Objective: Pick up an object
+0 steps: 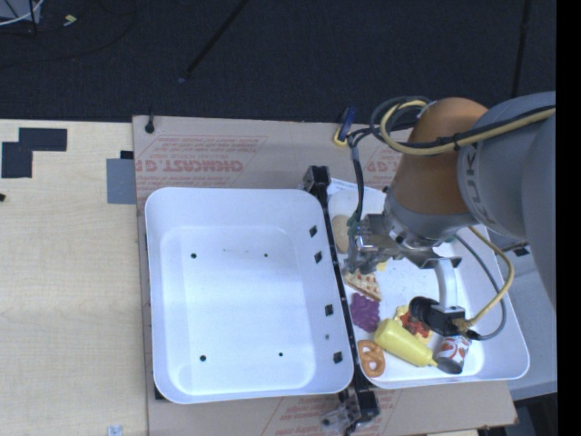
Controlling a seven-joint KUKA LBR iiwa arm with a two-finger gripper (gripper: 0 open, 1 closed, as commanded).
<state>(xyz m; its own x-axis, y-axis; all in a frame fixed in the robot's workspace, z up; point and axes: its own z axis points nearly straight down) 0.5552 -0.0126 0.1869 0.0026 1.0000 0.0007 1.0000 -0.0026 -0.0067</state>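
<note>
The end effector (368,254) hangs low in the right bin (508,357), just above a wedge-shaped toy (364,285) — whether it is spread or pinching anything, I cannot tell. Nearby lie a purple piece (365,312), a yellow bottle (402,341) and an orange pretzel (370,357).

Glossy white plastic bins (172,243) sit on matt wooden bench (64,271).
</note>
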